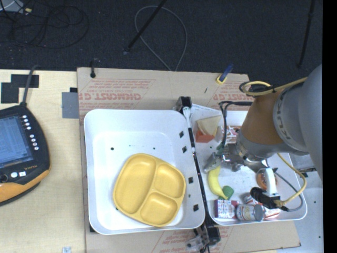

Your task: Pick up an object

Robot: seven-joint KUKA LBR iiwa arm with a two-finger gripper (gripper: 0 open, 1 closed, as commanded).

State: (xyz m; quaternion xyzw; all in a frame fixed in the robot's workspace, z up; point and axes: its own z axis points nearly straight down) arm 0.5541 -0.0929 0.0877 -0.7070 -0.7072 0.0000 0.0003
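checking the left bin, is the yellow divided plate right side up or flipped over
Right side up: the yellow divided plate lies flat in the left bin, its three compartments facing upward.

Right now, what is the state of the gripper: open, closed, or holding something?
Gripper: cannot be told; it is low in the right bin, just above the banana.

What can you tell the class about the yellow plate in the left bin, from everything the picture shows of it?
The yellow plate looks like smooth, matte plastic, rounded at its corners and split by raised ridges into three compartments, two larger ones above and a smaller one at the lower right. It lies flat, open side up and turned at an angle, on the floor of the left bin, toward its lower right. Nothing lies in it, and its lower edge sits close to the bin's wall.
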